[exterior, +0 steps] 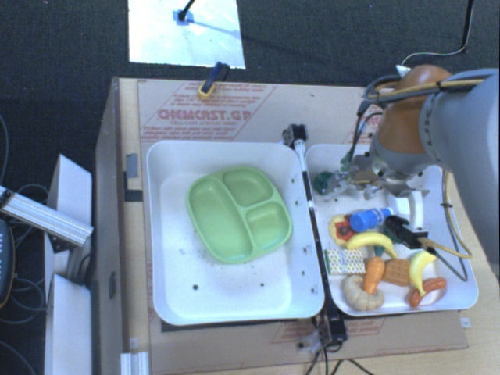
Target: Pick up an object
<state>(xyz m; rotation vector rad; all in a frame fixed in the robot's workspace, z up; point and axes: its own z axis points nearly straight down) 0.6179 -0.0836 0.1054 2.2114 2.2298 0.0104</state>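
While the arm [437, 116] reaches in over the right bin [469, 291], its end effector [344, 180] hangs low near that bin's upper left corner, close to a small dark green object [323, 182]; whether it is wide, narrow or gripping anything cannot be told from this slant. Candidates for picking lie crowded toward the right bin's lower half, probably because they were tipped in loosely: a blue bottle [369, 219], a yellow banana [373, 243], an orange carrot [373, 274], a second banana [423, 266] and a pale round piece [362, 294]. Beside the right bin, the left bin [180, 287] carries a green divided plate [238, 213]. Both bins sit on the worktop [156, 112], clipped together along their shared edge
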